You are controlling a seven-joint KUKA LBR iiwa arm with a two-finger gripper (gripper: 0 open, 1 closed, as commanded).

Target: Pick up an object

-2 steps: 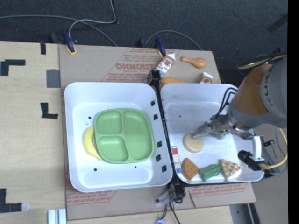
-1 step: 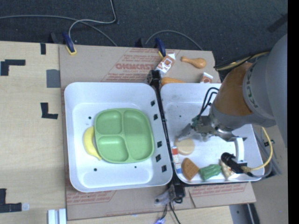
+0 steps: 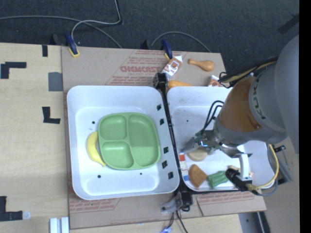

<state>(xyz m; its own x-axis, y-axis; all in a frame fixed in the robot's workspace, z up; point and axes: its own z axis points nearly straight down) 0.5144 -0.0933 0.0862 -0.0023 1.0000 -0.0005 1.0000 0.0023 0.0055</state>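
In the right bin (image 3: 194,106) my gripper (image 3: 197,143) hangs low over the floor, just above a pale beige round piece (image 3: 197,155). Whether it touches that piece I cannot tell. A brown bread-like piece (image 3: 196,175) and a green object (image 3: 217,179) lie near the bin's front wall, below the gripper. A small red and white item (image 3: 182,160) lies against the bin's left wall. The grey arm with its orange band (image 3: 240,110) covers the right part of this bin.
The left bin (image 3: 80,106) holds a green divided plate (image 3: 129,141) with a yellow banana (image 3: 93,149) tucked under its left edge. Behind the bins on the cardboard lie a tan drumstick toy (image 3: 201,64), a small packet (image 3: 171,66) and an orange piece (image 3: 178,84).
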